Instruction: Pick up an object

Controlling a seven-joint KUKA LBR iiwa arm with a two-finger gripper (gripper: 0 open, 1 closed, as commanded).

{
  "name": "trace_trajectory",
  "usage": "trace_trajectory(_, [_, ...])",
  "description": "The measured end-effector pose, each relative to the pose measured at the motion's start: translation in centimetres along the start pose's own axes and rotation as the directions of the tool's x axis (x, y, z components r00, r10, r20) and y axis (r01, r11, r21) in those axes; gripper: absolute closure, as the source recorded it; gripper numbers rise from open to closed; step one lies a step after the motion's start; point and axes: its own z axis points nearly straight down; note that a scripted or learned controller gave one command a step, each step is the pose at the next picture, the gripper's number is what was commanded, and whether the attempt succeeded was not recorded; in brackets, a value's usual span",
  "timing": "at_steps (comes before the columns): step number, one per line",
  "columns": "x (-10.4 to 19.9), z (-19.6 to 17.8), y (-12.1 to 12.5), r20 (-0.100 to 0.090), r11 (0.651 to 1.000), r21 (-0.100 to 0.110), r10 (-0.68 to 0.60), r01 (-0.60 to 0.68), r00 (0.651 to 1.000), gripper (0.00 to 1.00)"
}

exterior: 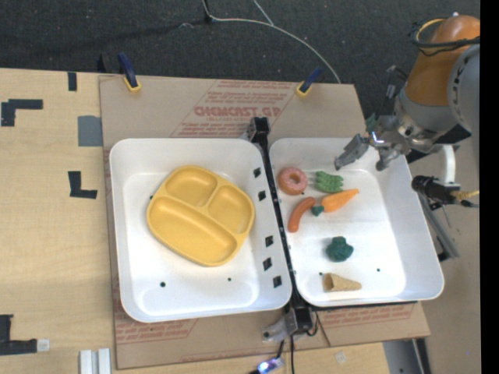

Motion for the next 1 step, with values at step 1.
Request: trace_trajectory(1, [-0.06,4.44,0.13,0.000,1.000,0.000,-0.001,0.001,1.000,0.00])
